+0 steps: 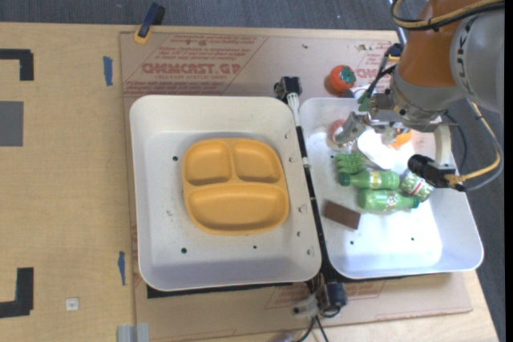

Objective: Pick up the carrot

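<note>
Claw over right bin; carrot beside.

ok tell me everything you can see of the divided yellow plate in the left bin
The yellow plate is a rounded-square tray of what looks like matte plastic, mustard-yellow. Raised ridges split it into three compartments: two smaller ones at the far side and one wide one nearer the camera. It lies flat, right side up, about the middle of the left bin, resting on the bin's white floor. Nothing lies in its compartments and nothing else touches it.
</note>
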`<state>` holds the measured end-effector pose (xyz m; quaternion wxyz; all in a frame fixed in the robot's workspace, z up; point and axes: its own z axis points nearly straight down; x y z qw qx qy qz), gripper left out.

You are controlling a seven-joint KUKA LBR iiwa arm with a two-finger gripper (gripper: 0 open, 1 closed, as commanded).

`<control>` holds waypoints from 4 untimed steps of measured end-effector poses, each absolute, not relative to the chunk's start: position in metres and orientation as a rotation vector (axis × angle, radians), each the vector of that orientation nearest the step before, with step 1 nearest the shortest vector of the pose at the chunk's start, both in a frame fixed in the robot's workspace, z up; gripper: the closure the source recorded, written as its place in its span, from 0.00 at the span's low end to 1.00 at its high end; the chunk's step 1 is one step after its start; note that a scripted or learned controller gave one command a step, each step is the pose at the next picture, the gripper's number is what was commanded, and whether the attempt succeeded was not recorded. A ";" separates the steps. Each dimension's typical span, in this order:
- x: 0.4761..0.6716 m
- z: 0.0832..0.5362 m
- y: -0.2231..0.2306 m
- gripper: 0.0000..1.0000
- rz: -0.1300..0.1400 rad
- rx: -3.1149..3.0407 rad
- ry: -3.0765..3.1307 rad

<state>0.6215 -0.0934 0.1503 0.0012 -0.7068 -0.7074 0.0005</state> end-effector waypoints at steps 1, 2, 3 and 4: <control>0.645 0.175 -0.141 0.00 -0.002 -2.376 -2.060; 0.630 0.118 -0.094 0.00 0.001 -2.388 -2.037; 0.667 0.134 -0.147 0.00 -0.002 -2.284 -2.162; 0.668 0.145 -0.146 1.00 -0.005 -2.284 -2.167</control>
